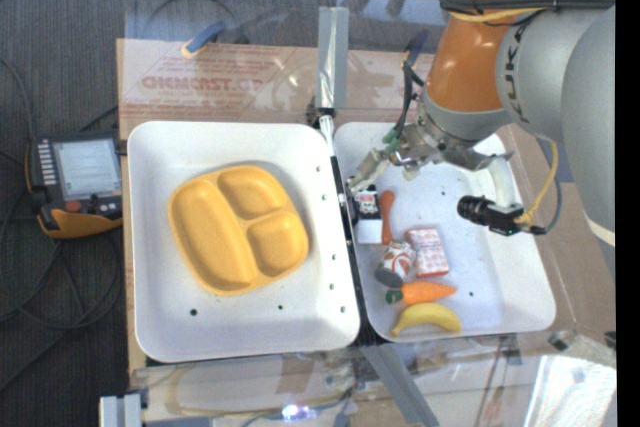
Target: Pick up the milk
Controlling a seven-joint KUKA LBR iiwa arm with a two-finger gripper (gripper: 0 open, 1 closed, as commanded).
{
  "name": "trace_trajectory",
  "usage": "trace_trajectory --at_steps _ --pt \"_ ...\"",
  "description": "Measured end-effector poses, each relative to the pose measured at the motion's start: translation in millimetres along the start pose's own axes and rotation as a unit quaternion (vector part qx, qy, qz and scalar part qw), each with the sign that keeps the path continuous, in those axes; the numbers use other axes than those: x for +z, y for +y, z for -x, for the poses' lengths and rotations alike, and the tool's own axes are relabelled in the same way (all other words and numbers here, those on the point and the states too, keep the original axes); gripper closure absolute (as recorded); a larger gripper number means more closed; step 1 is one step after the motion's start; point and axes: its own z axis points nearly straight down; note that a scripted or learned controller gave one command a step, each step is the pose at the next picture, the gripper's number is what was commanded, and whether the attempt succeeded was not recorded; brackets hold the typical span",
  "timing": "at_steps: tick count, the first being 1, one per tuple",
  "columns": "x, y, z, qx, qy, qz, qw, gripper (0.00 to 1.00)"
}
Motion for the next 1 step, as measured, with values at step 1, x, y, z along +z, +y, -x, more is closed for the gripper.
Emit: trace_trajectory --at_steps 1 --pt "0.4 -5.6 -71.5 0.012 0.0 -0.001 0.9999 0.0"
